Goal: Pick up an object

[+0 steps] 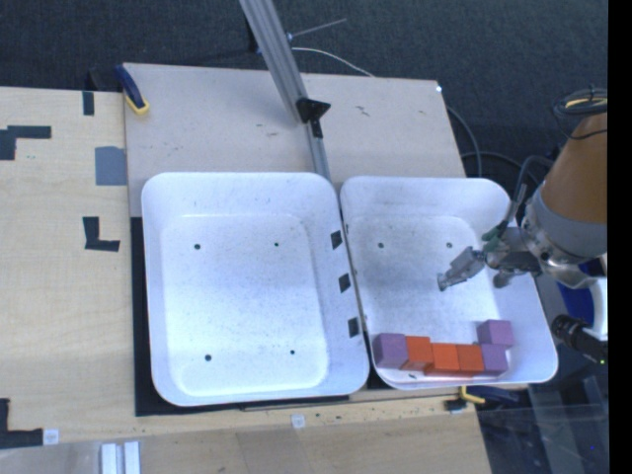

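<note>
Lying crosswise along near wall: blocks (pixel 444 352) (purple-ended)

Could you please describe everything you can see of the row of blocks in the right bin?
The row of purple and orange blocks lies along the near wall of the right shallow white bin. A purple block sits at its left end, orange ones in the middle, and purple ones at the right, one sitting farther back. They look matte, touching one another. The two-finger gripper hovers apart from them.
</note>
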`<state>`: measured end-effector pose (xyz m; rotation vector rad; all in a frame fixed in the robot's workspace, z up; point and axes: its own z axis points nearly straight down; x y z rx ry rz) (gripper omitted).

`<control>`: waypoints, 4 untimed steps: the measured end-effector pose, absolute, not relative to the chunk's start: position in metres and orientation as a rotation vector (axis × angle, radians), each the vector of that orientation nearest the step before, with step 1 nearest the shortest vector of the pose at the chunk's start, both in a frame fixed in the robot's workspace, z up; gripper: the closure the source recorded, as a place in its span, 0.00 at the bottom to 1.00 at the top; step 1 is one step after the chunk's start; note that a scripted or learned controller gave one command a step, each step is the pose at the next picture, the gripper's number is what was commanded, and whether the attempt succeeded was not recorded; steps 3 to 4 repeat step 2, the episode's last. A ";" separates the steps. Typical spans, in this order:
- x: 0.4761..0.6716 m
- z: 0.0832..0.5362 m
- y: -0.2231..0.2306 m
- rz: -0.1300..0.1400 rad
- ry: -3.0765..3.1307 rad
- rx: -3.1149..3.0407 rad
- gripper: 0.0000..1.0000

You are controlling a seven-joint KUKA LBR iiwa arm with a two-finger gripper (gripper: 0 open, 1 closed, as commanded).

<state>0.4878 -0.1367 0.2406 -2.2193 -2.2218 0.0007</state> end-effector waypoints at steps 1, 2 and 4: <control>0.520 0.304 -0.121 -0.006 -2.231 -2.220 0.00; 0.551 0.326 -0.084 -0.003 -2.229 -2.216 0.00; 0.551 0.326 -0.084 -0.003 -2.229 -2.216 0.00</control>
